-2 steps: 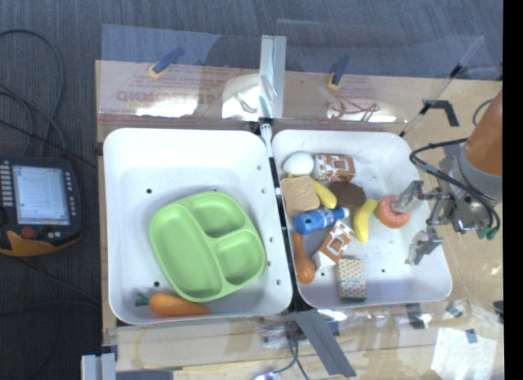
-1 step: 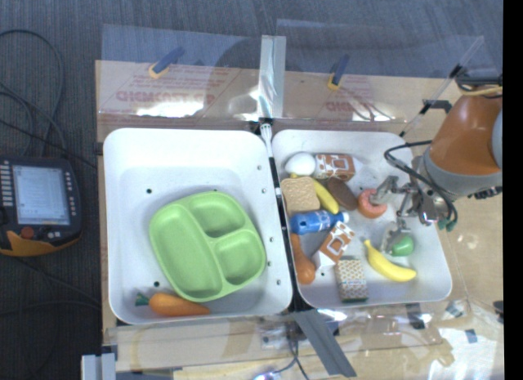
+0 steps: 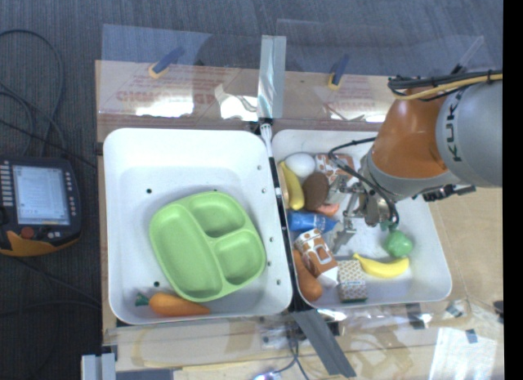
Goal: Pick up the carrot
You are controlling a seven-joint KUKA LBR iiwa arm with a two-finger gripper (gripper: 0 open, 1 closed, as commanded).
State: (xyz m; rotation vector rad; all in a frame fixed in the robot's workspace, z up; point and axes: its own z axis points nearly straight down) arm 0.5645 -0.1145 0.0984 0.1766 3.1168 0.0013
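The carrot (image 3: 173, 306) is orange with a small green top. It lies flat along the front wall of the left bin (image 3: 122, 174), just below the green divided plate (image 3: 208, 243). My gripper (image 3: 350, 221) hangs over the middle of the right bin (image 3: 429, 284), well to the right of the carrot and across the wall between the bins. It hovers among the toy foods there, near a blue item (image 3: 309, 222) and a small printed can (image 3: 315, 248). Nothing shows in its grasp.
The right bin is crowded with a white egg (image 3: 299, 163), a banana (image 3: 292, 189), a brown piece (image 3: 315, 187), a second banana (image 3: 382, 266), a green piece (image 3: 400, 244), a small box (image 3: 352, 281) and an orange-brown item (image 3: 309, 285). A pendant (image 3: 37, 203) sits far left.
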